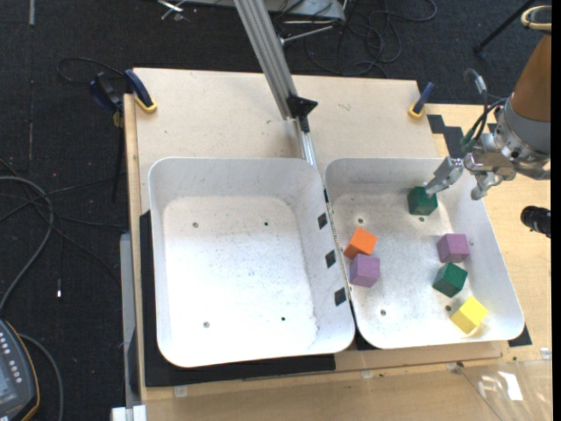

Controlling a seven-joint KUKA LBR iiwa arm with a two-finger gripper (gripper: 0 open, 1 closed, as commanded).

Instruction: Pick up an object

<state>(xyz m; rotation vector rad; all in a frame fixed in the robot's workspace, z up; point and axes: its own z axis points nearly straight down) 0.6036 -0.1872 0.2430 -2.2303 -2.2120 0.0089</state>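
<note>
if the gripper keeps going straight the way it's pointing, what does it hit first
Most likely the green block at the back of the right bin: the gripper slants down and left toward it and one finger already seems to reach it, though depth is unclear.

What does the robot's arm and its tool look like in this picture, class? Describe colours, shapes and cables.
The arm enters at the right: an orange-brown band sits above a grey wrist section. Dark cables, with a hint of green, loop along its left side. The tool is pale grey metal, with two thin, angular fingers splaying outward from a compact silver body.
</note>
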